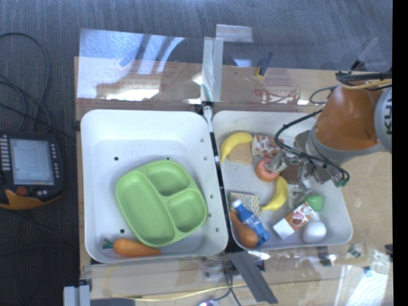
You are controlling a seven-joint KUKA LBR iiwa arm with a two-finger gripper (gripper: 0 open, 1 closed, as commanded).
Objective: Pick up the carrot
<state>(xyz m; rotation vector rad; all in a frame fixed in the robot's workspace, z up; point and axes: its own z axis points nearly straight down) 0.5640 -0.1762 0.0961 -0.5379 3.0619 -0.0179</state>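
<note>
Meanwhile, the gripper (pixel 294 174) hangs low over the right bin (pixel 344 222), among its clutter, with nothing seen between its fingers; whether they stand apart or together cannot be told from this height. The carrot (pixel 132 248) lies in the left bin (pixel 95 139), at its near edge, just beside the green divided plate (pixel 160 201) and well apart from the arm. By the look of it, the approach has hardly begun: the next move calls for a lift clear of the right bin, a crossing over the divider, and a descent along the carrot's length. Counted: two bins, one plate, one carrot on the left; two bananas (pixel 233 144), one white egg (pixel 313 231), one blue bottle (pixel 250 217) and an orange piece (pixel 246 234) on the right.
</note>
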